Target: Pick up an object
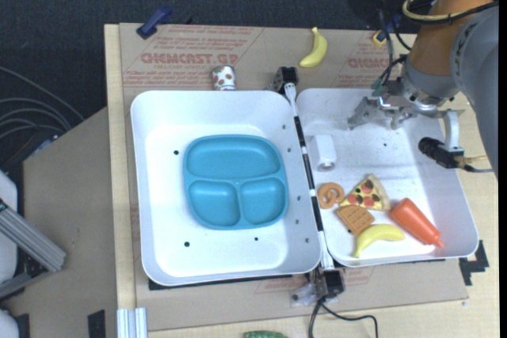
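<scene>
Up in the far part of the right bin (455,194), the gripper (380,112) hovers low over the white floor with its two fingers spread apart and nothing between them. Nearest to it is a small white cylinder (325,152), lying on its side toward the near-left of the gripper, close beside the wall between the bins; its long axis runs from the far side to the near side of the bin, with the round end face pointing toward the near edge.

Farther off, near the bin's front, lie the other objects in a cluster, well apart from the gripper: a pretzel (329,194), a pizza slice (368,192) just beside it with its tip pointing to the far side, a cracker (353,218), a yellow banana (378,237) lying roughly left to right, and an orange carrot (417,222) whose long axis slants from far-left to near-right.

The left bin (150,170) holds a blue divided plate (235,180). On the desk (190,59) beyond the bins rests a second banana (314,50).
</scene>
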{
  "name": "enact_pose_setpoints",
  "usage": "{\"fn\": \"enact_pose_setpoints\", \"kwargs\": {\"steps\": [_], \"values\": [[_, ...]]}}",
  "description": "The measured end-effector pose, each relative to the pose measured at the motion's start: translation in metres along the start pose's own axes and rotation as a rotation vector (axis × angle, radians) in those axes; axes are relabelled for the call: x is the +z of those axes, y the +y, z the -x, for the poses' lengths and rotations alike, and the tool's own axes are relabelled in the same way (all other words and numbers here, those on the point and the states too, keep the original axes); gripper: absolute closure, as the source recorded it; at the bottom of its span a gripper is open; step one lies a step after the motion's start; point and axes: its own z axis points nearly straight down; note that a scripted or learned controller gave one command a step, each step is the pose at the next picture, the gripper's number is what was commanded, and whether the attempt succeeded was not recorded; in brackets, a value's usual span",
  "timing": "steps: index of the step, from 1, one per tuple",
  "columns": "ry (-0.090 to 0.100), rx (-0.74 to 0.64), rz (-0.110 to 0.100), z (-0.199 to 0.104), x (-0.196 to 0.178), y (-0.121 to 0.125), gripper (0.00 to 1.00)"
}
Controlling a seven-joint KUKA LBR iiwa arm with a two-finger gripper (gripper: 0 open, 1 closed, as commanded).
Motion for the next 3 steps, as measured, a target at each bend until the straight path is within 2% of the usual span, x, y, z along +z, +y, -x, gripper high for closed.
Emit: {"fn": "enact_pose_setpoints", "kwargs": {"steps": [1,2,3], "values": [[0.002,0.000,-0.004,0.007,0.000,-0.011,0.00],[0.002,0.000,-0.001,0.007,-0.010,-0.010,1.00],[0.002,0.000,-0.002,0.007,-0.010,-0.010,0.00]]}}
